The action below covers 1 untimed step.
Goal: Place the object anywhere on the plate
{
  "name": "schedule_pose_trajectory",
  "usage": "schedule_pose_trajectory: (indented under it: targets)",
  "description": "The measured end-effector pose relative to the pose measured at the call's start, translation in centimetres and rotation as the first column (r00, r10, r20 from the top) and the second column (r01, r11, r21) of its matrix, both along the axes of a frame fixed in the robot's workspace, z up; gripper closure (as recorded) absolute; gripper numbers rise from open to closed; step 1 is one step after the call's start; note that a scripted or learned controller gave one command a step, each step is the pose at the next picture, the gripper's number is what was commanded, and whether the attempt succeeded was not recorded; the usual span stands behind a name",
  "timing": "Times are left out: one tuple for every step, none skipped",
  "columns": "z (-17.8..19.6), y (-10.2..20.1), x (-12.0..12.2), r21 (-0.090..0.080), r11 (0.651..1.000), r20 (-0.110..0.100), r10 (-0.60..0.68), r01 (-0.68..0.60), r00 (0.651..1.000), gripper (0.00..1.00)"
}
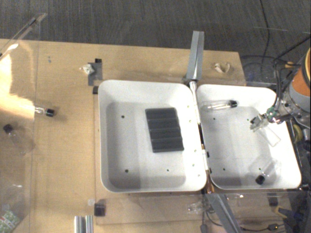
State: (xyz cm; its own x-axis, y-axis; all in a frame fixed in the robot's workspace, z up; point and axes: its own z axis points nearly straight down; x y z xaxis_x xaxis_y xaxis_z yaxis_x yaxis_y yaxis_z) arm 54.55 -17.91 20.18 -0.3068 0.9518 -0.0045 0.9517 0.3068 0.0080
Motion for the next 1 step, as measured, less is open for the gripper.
schedule_pose_trajectory:
  targets:
    - [2.82,6.09,6.42,0.001,1.0,-0.001,0.028,-0.028,1.0,1.0]
